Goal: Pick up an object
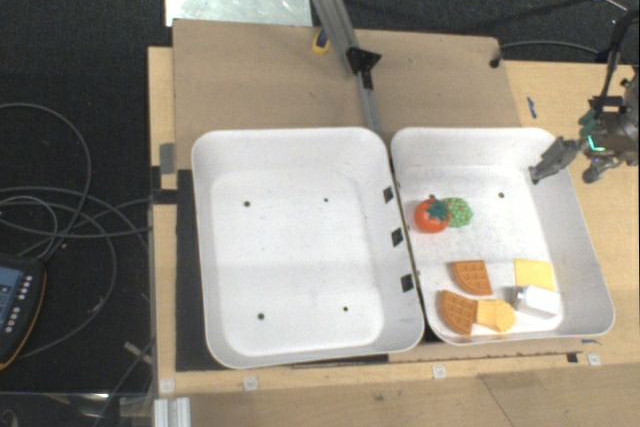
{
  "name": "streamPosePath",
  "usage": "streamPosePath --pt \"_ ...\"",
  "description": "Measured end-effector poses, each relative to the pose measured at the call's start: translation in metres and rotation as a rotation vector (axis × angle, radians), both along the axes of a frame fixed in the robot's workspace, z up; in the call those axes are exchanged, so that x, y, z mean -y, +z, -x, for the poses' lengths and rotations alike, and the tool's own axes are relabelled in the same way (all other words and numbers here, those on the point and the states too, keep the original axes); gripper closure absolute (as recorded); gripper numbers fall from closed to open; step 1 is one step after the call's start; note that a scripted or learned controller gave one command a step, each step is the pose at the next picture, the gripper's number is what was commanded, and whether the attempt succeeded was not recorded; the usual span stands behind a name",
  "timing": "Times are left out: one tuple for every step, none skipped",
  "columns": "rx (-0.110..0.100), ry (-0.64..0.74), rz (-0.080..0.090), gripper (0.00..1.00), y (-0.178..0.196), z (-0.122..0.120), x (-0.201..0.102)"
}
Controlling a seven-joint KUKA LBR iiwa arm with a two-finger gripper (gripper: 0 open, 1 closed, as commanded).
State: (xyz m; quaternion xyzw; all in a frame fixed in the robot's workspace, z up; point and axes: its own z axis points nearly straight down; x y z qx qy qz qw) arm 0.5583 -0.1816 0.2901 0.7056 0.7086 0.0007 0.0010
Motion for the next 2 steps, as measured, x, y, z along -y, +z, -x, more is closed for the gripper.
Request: streamPosePath --pt "-0.006 -0.003 -0.001 0.00 -0.060 0.005 -0.004" --pt "-0.006 -0.003 -0.002 0.00 -0.122 0.007 -0.009"
